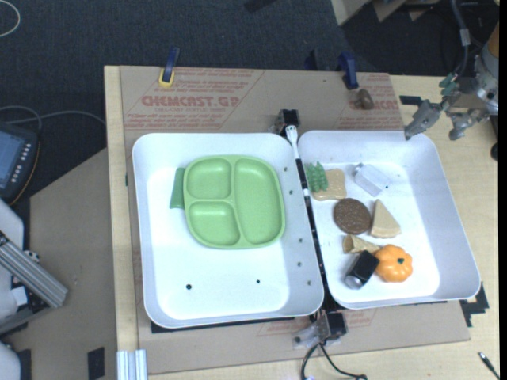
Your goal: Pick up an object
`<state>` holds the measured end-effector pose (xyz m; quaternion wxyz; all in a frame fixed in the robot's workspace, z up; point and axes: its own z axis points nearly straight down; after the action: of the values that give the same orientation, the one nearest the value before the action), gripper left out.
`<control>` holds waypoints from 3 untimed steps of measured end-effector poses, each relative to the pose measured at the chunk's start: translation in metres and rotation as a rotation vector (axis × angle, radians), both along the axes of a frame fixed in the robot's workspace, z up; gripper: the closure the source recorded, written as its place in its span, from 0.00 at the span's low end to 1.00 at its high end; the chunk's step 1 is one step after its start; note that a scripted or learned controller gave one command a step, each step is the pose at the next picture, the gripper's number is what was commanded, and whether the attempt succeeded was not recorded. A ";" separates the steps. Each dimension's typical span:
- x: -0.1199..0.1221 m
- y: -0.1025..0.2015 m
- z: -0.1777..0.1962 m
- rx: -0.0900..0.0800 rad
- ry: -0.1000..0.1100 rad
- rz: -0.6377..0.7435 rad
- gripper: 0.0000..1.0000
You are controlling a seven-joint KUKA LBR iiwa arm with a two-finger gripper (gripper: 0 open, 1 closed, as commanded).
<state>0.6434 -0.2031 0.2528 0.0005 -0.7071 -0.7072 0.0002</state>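
My gripper (pixel 438 123) hangs over the far right corner of the right bin (pixel 444 204), open with nothing between its fingers. Below it in that bin lie a white block (pixel 371 179), a tan cracker (pixel 336 185) with a green piece (pixel 318 177) beside it, a brown round cookie (pixel 352 215), a pale wedge (pixel 386 222), an orange pumpkin (pixel 394 264) and a black cylinder (pixel 361 269). All of them lie toward the bin's left and near side, apart from the gripper.
The left bin (pixel 158 236) holds a green divided plate (pixel 235 202). Blue and yellow clamps (pixel 168 70) grip the board's far edge. A metal rail (pixel 32 271) and a dark device (pixel 14 161) sit off the bench at left.
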 end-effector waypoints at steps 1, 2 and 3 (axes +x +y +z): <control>0.010 -0.002 -0.049 0.000 0.003 0.002 0.00; 0.010 0.001 -0.113 0.001 0.006 0.002 0.00; 0.015 0.002 -0.157 0.001 -0.014 0.001 0.00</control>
<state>0.6585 -0.2013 0.0961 -0.0042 -0.7066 -0.7076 -0.0052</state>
